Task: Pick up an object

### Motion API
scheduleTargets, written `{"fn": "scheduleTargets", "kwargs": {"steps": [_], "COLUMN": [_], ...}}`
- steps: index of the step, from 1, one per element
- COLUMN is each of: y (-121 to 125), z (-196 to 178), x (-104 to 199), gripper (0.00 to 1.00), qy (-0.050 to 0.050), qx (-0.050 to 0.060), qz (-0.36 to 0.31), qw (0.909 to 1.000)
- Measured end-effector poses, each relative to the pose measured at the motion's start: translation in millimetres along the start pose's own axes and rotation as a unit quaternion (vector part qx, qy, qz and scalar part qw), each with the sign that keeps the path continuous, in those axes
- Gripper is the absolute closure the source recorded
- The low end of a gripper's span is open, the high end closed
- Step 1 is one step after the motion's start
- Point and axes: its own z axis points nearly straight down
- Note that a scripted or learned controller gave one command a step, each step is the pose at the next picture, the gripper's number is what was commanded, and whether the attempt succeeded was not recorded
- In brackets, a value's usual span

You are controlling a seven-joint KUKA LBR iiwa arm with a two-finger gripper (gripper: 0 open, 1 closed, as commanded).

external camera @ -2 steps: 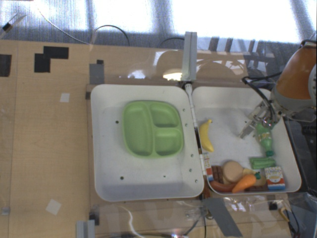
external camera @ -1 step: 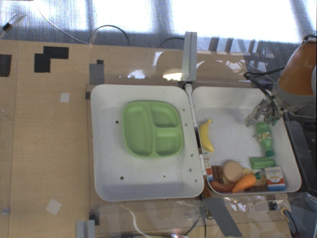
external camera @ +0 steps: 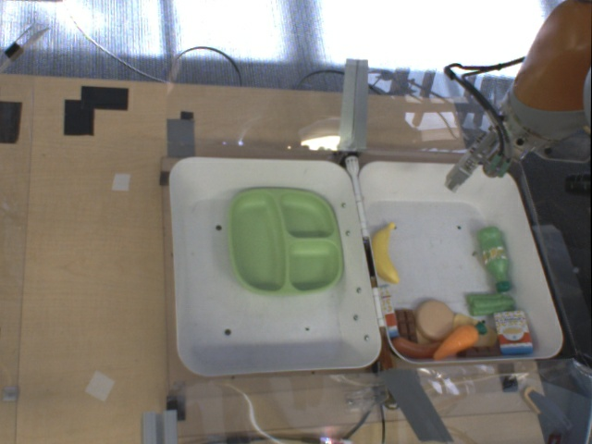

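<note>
The right bin (external camera: 435, 220) holds several toy foods. A yellow banana (external camera: 385, 252) lies by its left wall and a green bottle (external camera: 493, 257) lies near its right wall. A green block (external camera: 489, 303), a small carton (external camera: 513, 331), an orange carrot (external camera: 456, 342), a round tan bun (external camera: 435, 320) and a brown bar (external camera: 404, 324) crowd the near edge. My gripper (external camera: 476, 168) hangs over the bin's far right corner, above the objects and apart from them. It is open with nothing between its fingers.
The left bin (external camera: 203, 322) carries a green divided plate (external camera: 283, 240). A grey post (external camera: 352, 109) stands at the far end of the wall between the bins. Black cables (external camera: 476, 81) trail behind the arm at the upper right.
</note>
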Motion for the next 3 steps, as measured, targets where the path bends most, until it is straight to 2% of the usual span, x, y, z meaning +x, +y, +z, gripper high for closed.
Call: {"fn": "scheduleTargets", "kwargs": {"steps": [1, 2, 3], "y": [-5, -51, -87], "z": [6, 88, 132], "x": [0, -24, -4], "gripper": [0.0, 0.0, 0.0], "qy": [0.004, 0.009, 0.004], "qx": [0.004, 0.007, 0.004], "qz": [0.002, -0.025, 0.067], "qw": [1.0, 0.9996, 0.9977]}}
